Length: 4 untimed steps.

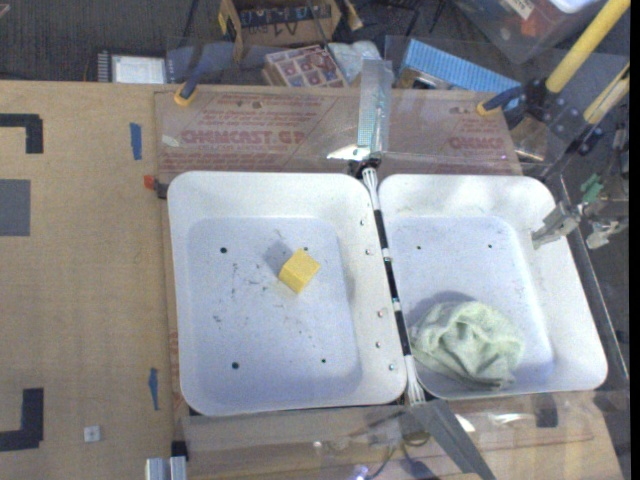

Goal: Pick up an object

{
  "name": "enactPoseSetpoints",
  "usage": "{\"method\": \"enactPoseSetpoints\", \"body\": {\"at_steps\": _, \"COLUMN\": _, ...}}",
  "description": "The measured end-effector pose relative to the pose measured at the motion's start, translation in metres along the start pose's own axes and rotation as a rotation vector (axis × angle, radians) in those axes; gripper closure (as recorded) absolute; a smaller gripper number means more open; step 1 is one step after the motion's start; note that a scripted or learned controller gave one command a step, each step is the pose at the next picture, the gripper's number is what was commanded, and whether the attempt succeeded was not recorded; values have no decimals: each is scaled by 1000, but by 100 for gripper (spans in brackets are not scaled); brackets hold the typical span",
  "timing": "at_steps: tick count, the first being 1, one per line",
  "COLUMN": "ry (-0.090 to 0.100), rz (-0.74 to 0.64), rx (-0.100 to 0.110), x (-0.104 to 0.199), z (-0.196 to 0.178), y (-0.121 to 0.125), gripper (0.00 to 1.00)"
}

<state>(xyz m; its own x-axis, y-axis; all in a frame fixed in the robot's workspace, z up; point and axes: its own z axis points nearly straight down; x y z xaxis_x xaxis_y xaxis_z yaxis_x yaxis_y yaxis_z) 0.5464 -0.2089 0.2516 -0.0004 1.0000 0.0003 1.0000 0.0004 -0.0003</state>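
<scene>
A small yellow block point(299, 271) lies in the left white bin point(200, 218), a little above the bin's middle and turned at an angle. A crumpled pale green cloth point(468, 341) is bunched in the right white bin point(450, 208), near its front edge. Nothing touches either object.
A ridge with a cable point(388, 278) divides the two bins. Clear plastic sheeting point(300, 133) and clutter stand behind them. A metal bracket point(556, 228) pokes over the right bin's right rim. A wooden board point(80, 268) lies to the left.
</scene>
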Motion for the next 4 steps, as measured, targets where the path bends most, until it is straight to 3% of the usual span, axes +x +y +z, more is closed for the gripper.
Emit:
{"method": "enactPoseSetpoints", "body": {"at_steps": 1, "ry": 0, "rz": -272, "rx": -1, "x": -15, "z": 107, "y": -67, "gripper": 0}}
{"method": "enactPoseSetpoints", "body": {"at_steps": 2, "ry": -2, "rz": -68, "rx": -6, "x": 37, "z": 163, "y": -65, "gripper": 0}}
{"method": "enactPoseSetpoints", "body": {"at_steps": 3, "ry": -3, "rz": 65, "rx": -11, "x": 107, "z": 163, "y": -64, "gripper": 0}}
{"method": "enactPoseSetpoints", "body": {"at_steps": 4, "ry": -5, "rz": -300, "rx": -9, "x": 104, "z": 163, "y": -32, "gripper": 0}}
